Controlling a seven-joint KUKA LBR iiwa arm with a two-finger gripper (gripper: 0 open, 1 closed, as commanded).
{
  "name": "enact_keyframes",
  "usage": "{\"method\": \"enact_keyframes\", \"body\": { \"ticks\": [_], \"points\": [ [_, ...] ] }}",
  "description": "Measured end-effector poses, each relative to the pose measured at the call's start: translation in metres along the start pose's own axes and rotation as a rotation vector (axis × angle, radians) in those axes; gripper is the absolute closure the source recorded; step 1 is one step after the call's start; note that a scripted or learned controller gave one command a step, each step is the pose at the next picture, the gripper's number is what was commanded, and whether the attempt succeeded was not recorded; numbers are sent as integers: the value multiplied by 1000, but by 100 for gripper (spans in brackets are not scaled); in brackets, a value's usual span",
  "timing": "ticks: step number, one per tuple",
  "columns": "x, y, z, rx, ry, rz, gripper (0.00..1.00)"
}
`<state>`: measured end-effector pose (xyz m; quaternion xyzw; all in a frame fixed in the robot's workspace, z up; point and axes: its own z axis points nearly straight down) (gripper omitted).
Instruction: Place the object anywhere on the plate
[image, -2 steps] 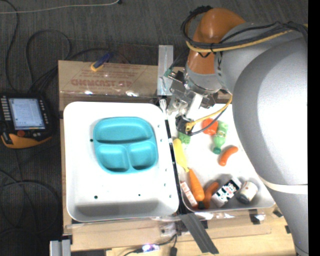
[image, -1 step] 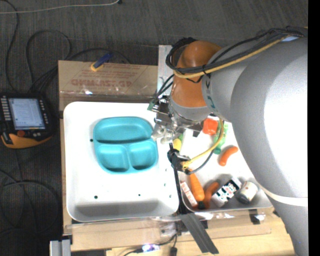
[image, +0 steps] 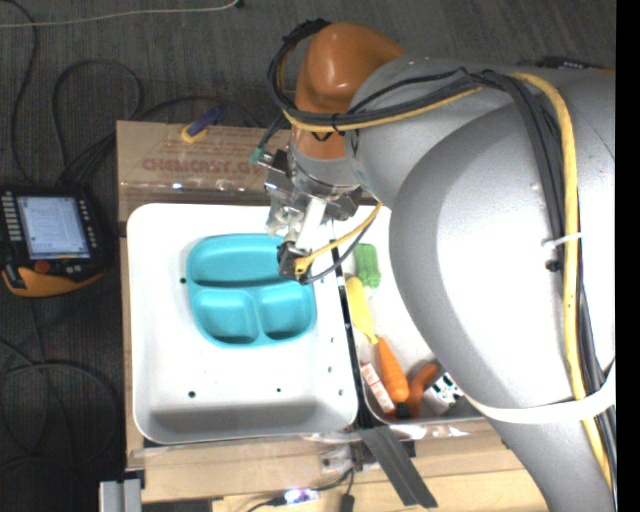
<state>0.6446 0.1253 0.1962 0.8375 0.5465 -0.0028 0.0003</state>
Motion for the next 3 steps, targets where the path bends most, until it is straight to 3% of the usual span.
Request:
{"method": "enact_keyframes", "body": {
  "ticks": [1,2,3],
  "points": [
    [0,0,0,-1,-1,0,0],
    [0,0,0,-1,-1,0,0],
    [-2,-2,77,-8,7,-9,0]
  ]
}}
